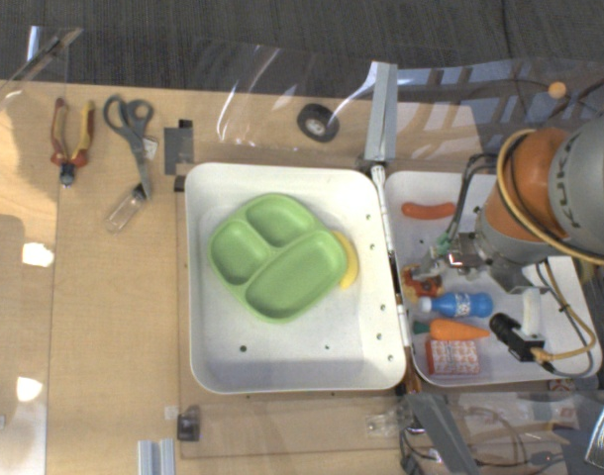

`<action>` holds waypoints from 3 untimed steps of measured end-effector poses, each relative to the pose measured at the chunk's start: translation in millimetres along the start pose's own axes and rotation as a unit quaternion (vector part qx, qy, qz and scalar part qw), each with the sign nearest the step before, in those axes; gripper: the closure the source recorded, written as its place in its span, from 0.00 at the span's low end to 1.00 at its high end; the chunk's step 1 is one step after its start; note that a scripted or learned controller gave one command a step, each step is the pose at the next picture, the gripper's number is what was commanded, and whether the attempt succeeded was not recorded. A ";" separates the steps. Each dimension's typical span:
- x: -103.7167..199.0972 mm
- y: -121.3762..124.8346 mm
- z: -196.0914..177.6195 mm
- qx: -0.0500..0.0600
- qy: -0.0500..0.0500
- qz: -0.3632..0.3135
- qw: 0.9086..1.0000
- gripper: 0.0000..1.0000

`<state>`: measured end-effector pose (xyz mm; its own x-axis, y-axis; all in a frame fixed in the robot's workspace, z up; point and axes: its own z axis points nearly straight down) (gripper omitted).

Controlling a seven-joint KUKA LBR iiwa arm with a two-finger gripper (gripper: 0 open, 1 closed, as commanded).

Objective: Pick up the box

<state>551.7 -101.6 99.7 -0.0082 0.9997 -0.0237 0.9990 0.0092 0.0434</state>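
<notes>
Box [453,357] lies at front edge of right bin [569,369], w/ orange carrot [457,331] just behind it, then a small white bottle w/ blue label [460,306]. Gripper [443,255] is low over that bin's middle, well apart from box; jaw state: can't tell, arm body blocks it. Orange sausage-like item [428,209] near bin's far side. Left bin [215,356] holds green divided plate [279,255], yellow item [348,263] tucked at its right edge. Beyond bins: scissors [133,137], pliers [70,139], tape roll [318,121] on bench [94,344].

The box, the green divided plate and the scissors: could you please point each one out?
box [453,357], camera view, top face
green divided plate [278,256], camera view, centre ridge
scissors [134,139], camera view, near pivot
</notes>
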 end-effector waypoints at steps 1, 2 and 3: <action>-21.5 121.8 8.1 0.012 0.011 -0.119 0.993 0.00; 8.1 68.8 9.7 0.012 0.011 -0.050 0.999 0.00; -29.4 119.3 14.9 0.016 0.013 -0.102 0.995 0.00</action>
<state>671.8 -130.2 90.7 -0.2119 0.9773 -0.0032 0.9773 0.2119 0.0090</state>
